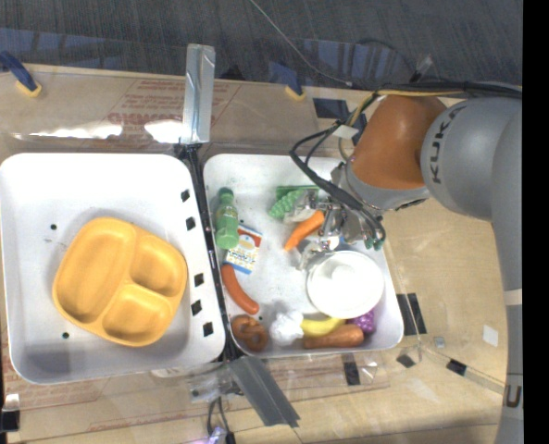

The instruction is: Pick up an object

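Down in the right bin (pixel 385 326), the gripper (pixel 334 234) is seen low over the clutter, just right of an orange carrot (pixel 303 228) and at the far edge of a white bowl (pixel 345 284). Whether anything is grasped cannot be told. A green bottle (pixel 225 216) is laid along the bin's left wall. A yellow divided plate (pixel 118 279) is held by the left bin (pixel 24 183).

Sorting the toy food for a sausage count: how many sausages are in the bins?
2. One sausage lies slanted beside the right bin's left wall; another lies along its front wall under the banana. More may hide beneath the arm.
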{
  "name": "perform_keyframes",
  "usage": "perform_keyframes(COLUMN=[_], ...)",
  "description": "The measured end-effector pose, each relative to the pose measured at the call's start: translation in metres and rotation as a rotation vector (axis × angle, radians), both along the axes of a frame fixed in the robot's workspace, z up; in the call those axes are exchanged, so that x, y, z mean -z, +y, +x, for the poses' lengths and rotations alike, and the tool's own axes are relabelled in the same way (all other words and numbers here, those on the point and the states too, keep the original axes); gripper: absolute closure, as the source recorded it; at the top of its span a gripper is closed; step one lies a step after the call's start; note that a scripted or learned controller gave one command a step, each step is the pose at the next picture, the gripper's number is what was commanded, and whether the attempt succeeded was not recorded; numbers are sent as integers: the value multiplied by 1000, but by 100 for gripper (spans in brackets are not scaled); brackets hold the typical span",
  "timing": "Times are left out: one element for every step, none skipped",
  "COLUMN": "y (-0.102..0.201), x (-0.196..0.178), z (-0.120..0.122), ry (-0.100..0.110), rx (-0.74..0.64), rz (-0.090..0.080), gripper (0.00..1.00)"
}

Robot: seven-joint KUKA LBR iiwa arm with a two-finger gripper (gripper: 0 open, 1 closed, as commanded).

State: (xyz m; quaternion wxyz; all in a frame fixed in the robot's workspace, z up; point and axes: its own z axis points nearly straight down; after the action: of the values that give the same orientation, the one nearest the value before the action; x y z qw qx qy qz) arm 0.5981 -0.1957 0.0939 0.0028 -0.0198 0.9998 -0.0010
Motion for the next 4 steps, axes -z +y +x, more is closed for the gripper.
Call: perform_keyframes(y=[29,30,45,46], x=[2,-10,-142,-147], z=[3,4,54,53], ry=[6,3,-12,-4], rx=[57,51,55,52], rz=[3,2,-1,0], gripper=[0,100,100,100])
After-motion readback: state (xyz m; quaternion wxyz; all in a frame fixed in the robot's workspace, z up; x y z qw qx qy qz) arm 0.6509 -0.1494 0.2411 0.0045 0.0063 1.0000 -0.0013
